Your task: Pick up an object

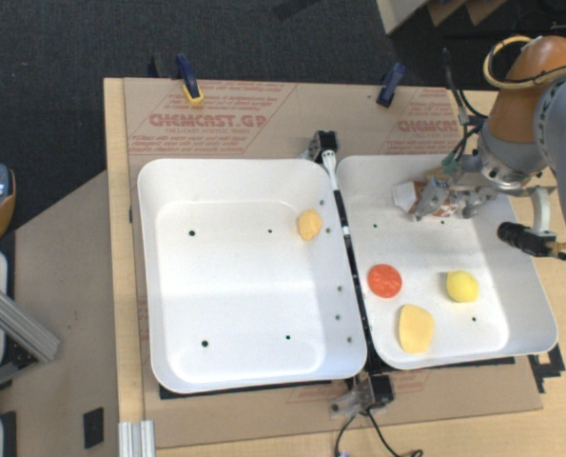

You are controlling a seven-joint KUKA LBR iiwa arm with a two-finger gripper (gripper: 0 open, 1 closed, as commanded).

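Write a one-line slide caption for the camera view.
Arm's gripper low in right bin near red and yellow objects.

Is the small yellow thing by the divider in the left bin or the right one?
In the left bin: the small yellow piece rests on its floor, left of the divider.

You see an orange-yellow lump (pixel 308 225) in the left bin (pixel 168 198); a red disc (pixel 385 281), a yellow ball (pixel 462 287) and a pale yellow piece (pixel 416 328) lie in the right bin (pixel 520 322).
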